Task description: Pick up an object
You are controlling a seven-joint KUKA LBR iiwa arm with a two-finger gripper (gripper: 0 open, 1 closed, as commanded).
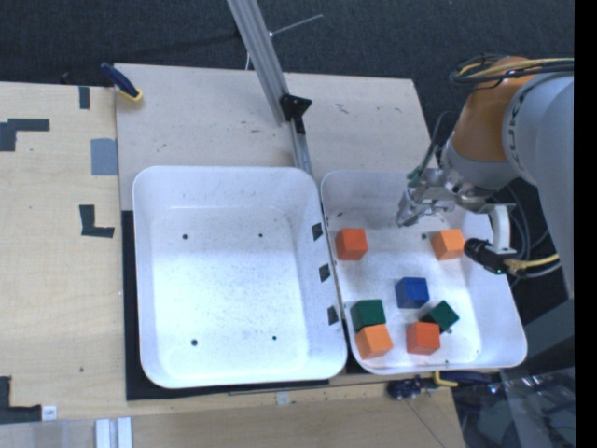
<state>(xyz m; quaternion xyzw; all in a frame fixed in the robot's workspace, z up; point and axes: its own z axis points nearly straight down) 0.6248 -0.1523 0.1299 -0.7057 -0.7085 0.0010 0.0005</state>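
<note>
Currently, scene: the tabletop is carrying two white bins, and the blocks are all lying in the right bin; the left bin is beside it.
Arm: the grey arm is reaching in from the right, and the gripper is hanging over the upper part of the right bin.
Fingers: they are pointing down to the bin floor, but the view is too small there, so I cannot tell if they are open or closed; nothing is visible between them.
Nearest blocks: one orange block is lying left and below the gripper, another orange block is right and below it; the gripper is standing between them, apart from both.
Other blocks: the blue block is sitting near the middle; a green block is touching an orange block; one more orange block and a dark green block are close together.
Risk: in my judgement, the gripper is aiming at bare floor, so closing here would catch nothing.
Risk with pairs: the touching blocks could be pushed or lifted together, because there is no room for the fingers.
</note>
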